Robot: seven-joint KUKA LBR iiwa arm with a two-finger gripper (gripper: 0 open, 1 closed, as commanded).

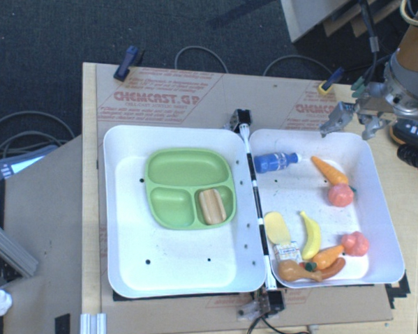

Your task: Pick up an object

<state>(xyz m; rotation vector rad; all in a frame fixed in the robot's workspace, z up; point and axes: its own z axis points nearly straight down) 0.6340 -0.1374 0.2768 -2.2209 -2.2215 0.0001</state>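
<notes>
the orange carrot (330, 170) is lying just below and left of my claw (352, 121)

it is resting in the right bin (381, 207), long axis slanting down-right; i am hovering over the bin's top rim, fingers spread, grasping nothing.

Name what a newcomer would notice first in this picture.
The green tray in the left bin stands out, with a bread roll in its lower right compartment. The right bin holds bright toy food and a blue bottle, with the gripper above its far edge.
</notes>
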